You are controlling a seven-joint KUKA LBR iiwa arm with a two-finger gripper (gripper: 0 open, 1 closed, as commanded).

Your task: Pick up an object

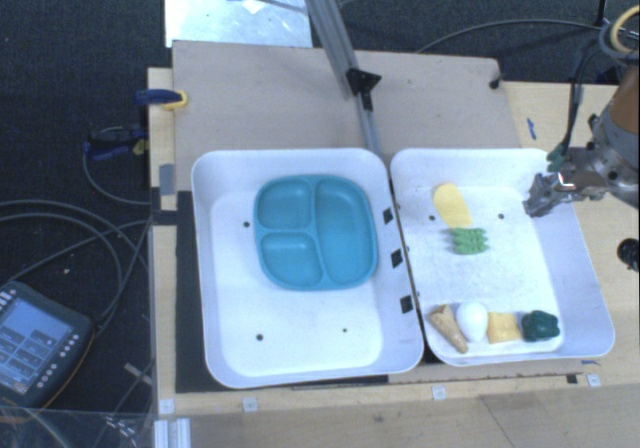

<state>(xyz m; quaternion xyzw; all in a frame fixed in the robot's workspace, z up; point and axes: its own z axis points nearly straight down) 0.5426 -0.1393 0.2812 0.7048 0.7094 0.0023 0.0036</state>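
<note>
Gripper [540,198] — over right bin's [570,266] far edge, grip state unclear. Yellow piece [451,203], green piece [468,240] nearby — untouched.

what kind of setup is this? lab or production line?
Most likely a robotics lab bench for grasping trials, not a production line. Two white bins sit side by side holding toy food, a teach pendant lies on the floor among loose cables, and clamps hold the board.
</note>
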